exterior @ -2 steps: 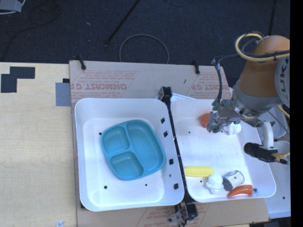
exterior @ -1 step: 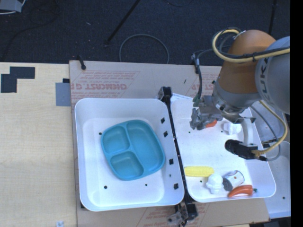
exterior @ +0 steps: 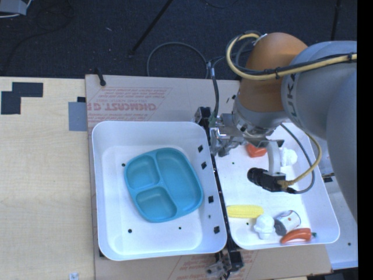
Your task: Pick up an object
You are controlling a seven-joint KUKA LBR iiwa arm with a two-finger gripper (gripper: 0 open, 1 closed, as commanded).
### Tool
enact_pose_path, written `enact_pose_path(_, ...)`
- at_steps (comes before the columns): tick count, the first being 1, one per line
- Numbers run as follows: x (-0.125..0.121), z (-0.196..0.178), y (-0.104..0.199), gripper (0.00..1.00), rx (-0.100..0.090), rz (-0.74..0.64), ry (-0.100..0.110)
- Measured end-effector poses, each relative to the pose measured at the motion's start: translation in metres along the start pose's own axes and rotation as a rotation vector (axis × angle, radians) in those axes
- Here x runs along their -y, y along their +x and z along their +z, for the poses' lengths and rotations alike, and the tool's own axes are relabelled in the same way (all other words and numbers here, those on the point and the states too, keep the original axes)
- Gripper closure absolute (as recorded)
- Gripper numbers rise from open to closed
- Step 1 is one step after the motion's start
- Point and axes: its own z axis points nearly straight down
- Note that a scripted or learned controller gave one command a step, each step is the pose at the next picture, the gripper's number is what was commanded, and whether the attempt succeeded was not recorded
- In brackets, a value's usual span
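Camera view from above: a small orange piece (exterior: 255, 151) lies in the right bin (exterior: 327, 216), in its far part, partly covered by the wrist, so its shape cannot be made out. The gripper (exterior: 224, 140) hangs just beside it, to the left in view, low over the seam where the two bins meet; the wrist hides it from this angle, so whether it is wide, narrow or holding anything cannot be told. To the right of the orange piece, close by, is a white object (exterior: 287, 156). Nearer the front of the same bin lies a yellow oblong item (exterior: 245, 211), set lengthwise across the bin. Just in front of it is a small white figure (exterior: 263, 226), and beside that a round grey item (exterior: 287, 219). A curved red-orange item (exterior: 296, 235) rests near the front rim, touching or almost touching the grey one. The arm (exterior: 326, 98) enters from the right, its orange band (exterior: 271, 69) above the wrist. The left bin (exterior: 116, 229) holds a blue divided plate (exterior: 163, 184) with three compartments, lying flat and turned at an angle. Both bins sit on a cardboard sheet (exterior: 134, 104) on the pale wooden bench (exterior: 41, 185).
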Motion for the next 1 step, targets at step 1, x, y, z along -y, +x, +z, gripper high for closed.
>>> enact_pose_path(1, -0.0119, -0.0073, 0.0559, 1.00, 0.000, 0.000, -0.001)
